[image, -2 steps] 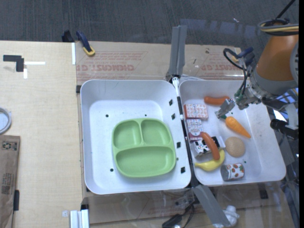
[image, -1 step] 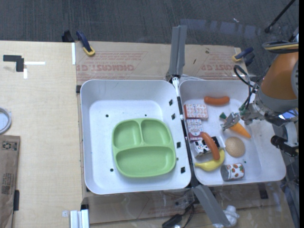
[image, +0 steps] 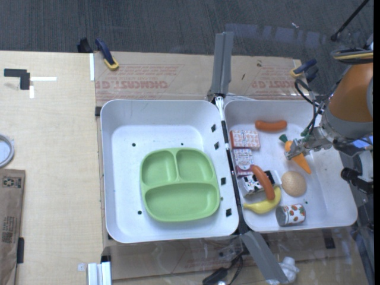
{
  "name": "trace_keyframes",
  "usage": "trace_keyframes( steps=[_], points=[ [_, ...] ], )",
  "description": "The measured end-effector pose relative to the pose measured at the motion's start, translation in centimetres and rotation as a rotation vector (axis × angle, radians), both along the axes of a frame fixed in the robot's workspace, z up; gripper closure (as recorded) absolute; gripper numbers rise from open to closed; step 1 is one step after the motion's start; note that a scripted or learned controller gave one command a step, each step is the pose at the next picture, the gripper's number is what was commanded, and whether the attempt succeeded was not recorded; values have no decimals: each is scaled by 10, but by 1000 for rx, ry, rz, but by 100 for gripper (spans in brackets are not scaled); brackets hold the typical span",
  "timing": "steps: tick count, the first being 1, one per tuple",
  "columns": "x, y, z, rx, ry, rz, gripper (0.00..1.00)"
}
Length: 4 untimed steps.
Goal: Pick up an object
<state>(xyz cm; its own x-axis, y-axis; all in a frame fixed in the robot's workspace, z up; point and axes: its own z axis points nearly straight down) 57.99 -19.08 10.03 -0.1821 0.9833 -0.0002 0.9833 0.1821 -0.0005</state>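
Observation:
My gripper (image: 295,149) is low over the right bin (image: 332,218), reaching in from the right. It sits right on the top end of an orange carrot (image: 303,163), which slants down to the right from it. A small orange bit shows just left of the gripper tip. Near it lie a tan egg-shaped object (image: 293,183), an orange sausage (image: 271,124) toward the back and a red-and-white box (image: 244,139).
The right bin also holds a second packet (image: 243,159), a reddish sausage (image: 263,181) across a black-and-white item, a banana (image: 264,205) and a can (image: 291,214). A green divided plate (image: 180,184) lies in the left bin (image: 119,159).

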Motion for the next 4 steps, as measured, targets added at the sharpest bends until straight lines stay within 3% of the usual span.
trace_keyframes(
  steps=[1,2,3,4],
  points=[
    [-39,-1,-8,0,-1,167,100],
    [-55,62,96,-1,-1,106,100],
    [-39,96,117,-1,1,76,100],
    [-65,107,90,0,3,122,100]
  ],
)
